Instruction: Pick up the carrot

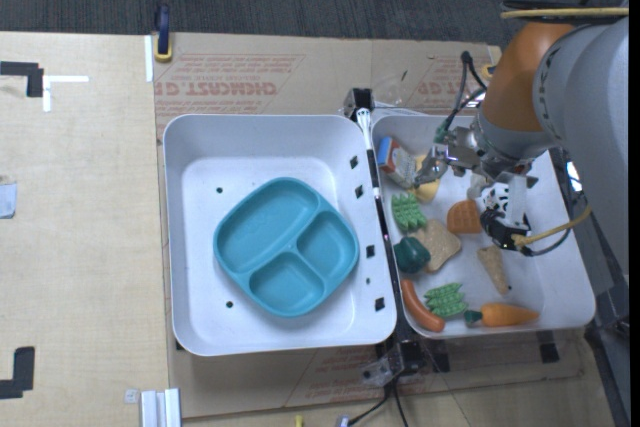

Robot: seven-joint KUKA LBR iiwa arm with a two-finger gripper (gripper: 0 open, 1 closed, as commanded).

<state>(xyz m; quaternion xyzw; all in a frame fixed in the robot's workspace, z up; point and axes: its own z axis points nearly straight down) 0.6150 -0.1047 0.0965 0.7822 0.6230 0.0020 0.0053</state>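
Along the near edge of the right bin (560, 310), a smooth plastic carrot (503, 316) lies on its side, orange and tapered, with a green stub at its left end. It is just beside a knobbly green vegetable (445, 299), and left of that lies a glossy red-orange sausage (421, 306), curved like a hot dog. Further up the bin are a flat tan bread slice (438, 242) with a dark green, rounded piece (410, 255) against its left side, a ribbed light-green leafy toy (406, 211), a rounded orange piece (464, 216) and a pale beige wedge (493, 268) narrowing to a point.

Both bins are shallow, white, hard-looking trays with rounded corners. Within the left bin (190, 245) rests a matte teal plate (287, 247) with soft corners, divided into three compartments.

Reaching in from the right, the grey arm (590, 85) has an orange band above the wrist. Its gripper (440, 170) hangs over the upper part of the right bin, near a small yellowish item (428, 190), well apart from the carrot. I cannot tell whether its grasp is released or clenched; nothing is visibly held.
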